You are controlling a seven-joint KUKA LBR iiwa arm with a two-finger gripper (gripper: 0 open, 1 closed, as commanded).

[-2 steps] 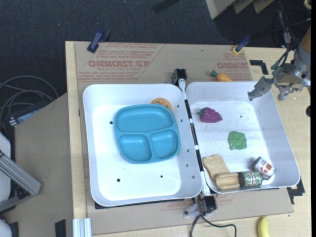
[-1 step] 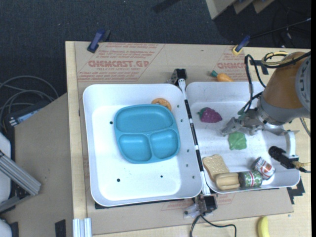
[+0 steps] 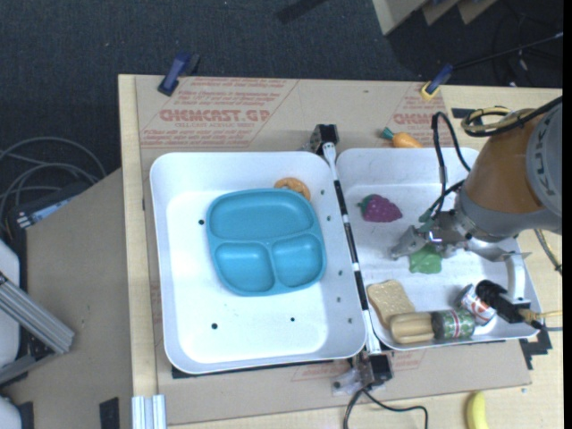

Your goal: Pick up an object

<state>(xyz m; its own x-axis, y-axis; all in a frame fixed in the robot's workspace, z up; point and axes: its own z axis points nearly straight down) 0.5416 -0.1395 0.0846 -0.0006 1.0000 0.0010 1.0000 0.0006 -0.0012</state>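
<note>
the two-finger gripper (image 3: 420, 244) sits low in the right white bin (image 3: 404, 163), right over a small green leafy toy (image 3: 426, 261), likely to grasp it. whether it pinches the toy, i cannot tell.

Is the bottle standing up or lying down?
Lying down. The bottle rests on its side along the right bin's near edge, its cap toward the arm's side, beside the bread.

Dark blue-grey carpet (image 3: 134, 16) is surrounding the tan bench (image 3: 268, 105); loose cables (image 3: 45, 186) are lying at left.
</note>
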